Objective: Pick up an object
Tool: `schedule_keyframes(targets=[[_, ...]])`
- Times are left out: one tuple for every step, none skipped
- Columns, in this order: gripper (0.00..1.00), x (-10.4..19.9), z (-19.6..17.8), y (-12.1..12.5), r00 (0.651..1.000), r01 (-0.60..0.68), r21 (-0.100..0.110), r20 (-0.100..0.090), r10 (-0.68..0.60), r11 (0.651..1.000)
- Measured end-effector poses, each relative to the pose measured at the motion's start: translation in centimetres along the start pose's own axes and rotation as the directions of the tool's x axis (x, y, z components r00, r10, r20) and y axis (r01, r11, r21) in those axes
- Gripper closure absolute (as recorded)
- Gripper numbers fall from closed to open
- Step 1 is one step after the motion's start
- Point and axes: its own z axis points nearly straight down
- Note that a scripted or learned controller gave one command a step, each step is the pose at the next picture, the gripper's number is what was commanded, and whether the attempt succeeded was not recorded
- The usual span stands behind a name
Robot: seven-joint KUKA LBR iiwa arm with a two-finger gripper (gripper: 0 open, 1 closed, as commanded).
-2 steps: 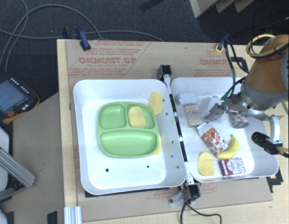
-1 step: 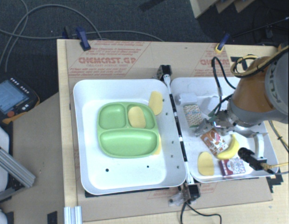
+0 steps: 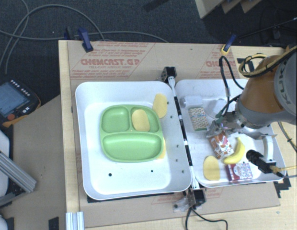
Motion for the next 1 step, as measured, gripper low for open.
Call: schedule_keyframes(targets=[[1.0, 5.14, -10.52, -3.77, 1.0, 0.002, 0.0, 0.0, -0.002, 1.0]])
